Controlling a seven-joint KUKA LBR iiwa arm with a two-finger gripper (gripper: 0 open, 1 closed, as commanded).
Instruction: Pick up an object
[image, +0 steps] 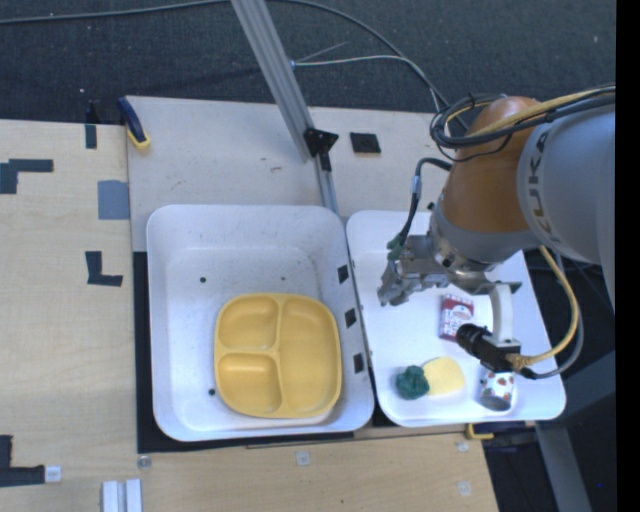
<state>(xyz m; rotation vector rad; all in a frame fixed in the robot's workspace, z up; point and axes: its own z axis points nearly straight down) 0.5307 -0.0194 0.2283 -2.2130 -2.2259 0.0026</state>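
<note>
Two shallow white bins (170, 300): grey arm's gripper (392, 290) hangs over the right one.
Finger state: cannot tell; yellow divided plastic tray (277, 354) lies left.

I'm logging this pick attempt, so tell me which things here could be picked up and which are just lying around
Job in hand:
gripper
red and white packet
yellow block
green lump
right bin

Lying about:
yellow divided plate
left bin
blue and yellow clamp
</note>
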